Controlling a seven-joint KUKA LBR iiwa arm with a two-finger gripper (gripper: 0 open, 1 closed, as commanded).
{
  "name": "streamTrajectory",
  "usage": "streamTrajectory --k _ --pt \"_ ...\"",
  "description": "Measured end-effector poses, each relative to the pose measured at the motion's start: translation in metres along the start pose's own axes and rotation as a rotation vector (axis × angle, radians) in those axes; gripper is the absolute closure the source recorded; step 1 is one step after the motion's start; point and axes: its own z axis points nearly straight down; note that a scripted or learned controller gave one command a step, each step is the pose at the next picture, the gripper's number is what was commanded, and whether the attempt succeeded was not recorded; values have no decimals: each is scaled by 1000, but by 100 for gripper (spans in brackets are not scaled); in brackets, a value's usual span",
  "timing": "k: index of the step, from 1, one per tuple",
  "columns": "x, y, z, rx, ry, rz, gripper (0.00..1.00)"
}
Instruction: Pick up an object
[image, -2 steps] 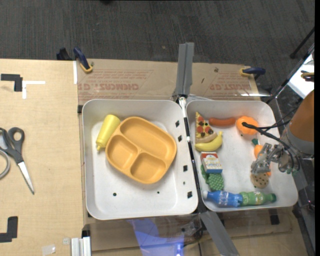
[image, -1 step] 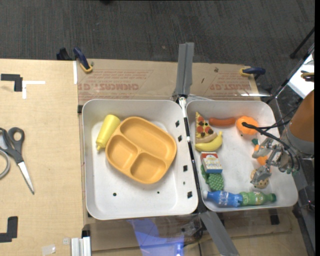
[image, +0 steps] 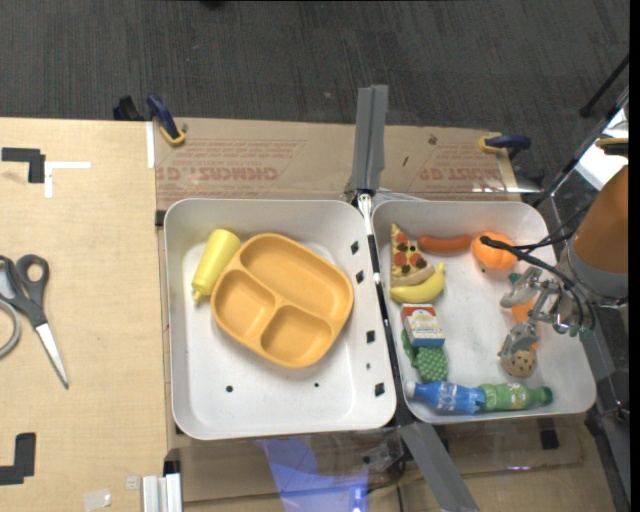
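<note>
Item 1, the end effector (image: 528, 318): hanging over the right part of the right-hand white bin (image: 470, 375), reaching in from the right; whether it is released or clenched cannot be told, and nothing is showing as grasped.

Item 2, candidate objects, all sitting in the right bin. A small round tan cookie-like toy with dark spots (image: 518, 358) is lying just below the end effector, touching it or just apart, which cannot be told. A rounded orange toy fruit (image: 492, 252) is resting far of the end effector, near the bin's far wall. A slim red-orange sausage-shaped toy (image: 444, 242) is lying left of the fruit. A triangular toy pizza slice (image: 405, 252) is sitting at the far left, with a yellow toy banana (image: 419, 287) just near of it. A small red, white and green carton (image: 424, 326) is standing near of the banana. A plastic bottle with blue and green labels (image: 480, 397) is lying on its side along the near wall.

Item 3, the left-hand white bin (image: 270, 400): carrying a yellow-orange three-compartment plastic tray (image: 283, 298), with a pale yellow plastic bottle (image: 215, 262) leaning beside the tray's left edge.

Item 4, the worktop (image: 80, 300): a pair of grey-handled scissors (image: 35, 310) is lying on the far left side, well apart from both bins.
</note>
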Motion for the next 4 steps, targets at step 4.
streamTrajectory --k 4 --pt "-46 126 -156 1 0 399 100"
